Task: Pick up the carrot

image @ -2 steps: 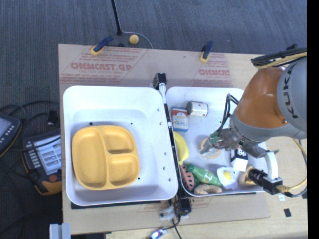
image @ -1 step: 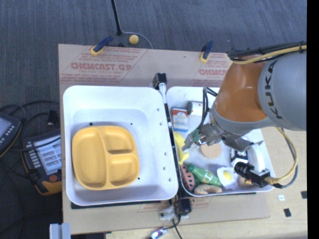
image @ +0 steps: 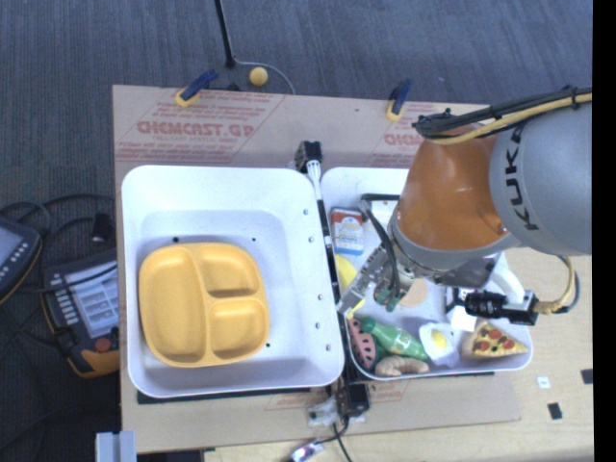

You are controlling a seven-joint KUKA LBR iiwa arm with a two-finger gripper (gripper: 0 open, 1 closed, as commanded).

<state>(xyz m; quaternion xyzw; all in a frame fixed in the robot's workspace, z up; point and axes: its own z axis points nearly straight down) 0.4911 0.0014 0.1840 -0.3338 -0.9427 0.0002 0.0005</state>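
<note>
My gripper hangs low over the left half of the right bin, under the grey and orange wrist. It is just above a green toy vegetable and a watermelon slice. A pale orange patch shows right beside the gripper, and I cannot tell what it is. The arm hides the middle and back of this bin.
Along the right bin's front lie a fried egg, a pizza slice and a tan piece. A small carton and a yellow item sit by its left wall. The left bin holds a yellow divided plate.
</note>
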